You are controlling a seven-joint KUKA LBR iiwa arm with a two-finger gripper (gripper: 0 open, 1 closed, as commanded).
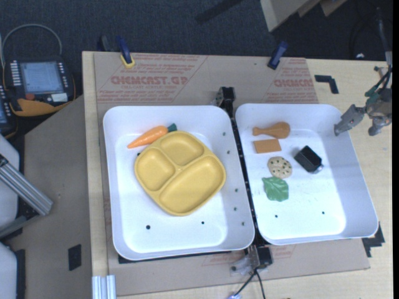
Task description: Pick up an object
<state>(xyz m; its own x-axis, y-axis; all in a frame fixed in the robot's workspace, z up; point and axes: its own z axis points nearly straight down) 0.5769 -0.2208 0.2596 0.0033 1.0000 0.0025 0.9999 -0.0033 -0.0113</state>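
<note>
In the left bin (118,185) lay an orange carrot (147,136) at about 11 o'clock, touching the rim of a yellow divided plate (179,172) of smooth, stiff plastic. In the right bin (349,204) were five small things: a tan drumstick (272,130) at 12 o'clock, a flat orange slab (267,146) under it, a round speckled cookie (280,167), a soft-looking green leaf (275,189) at 6 o'clock and a black block (308,159) at 3 o'clock. All seemed light toy food; the drumstick, rounded and probably slippery, was best taken across its thin handle. The gripper (361,120) hung over the bin's upper right rim, fingers spread apart, holding nothing.
</note>
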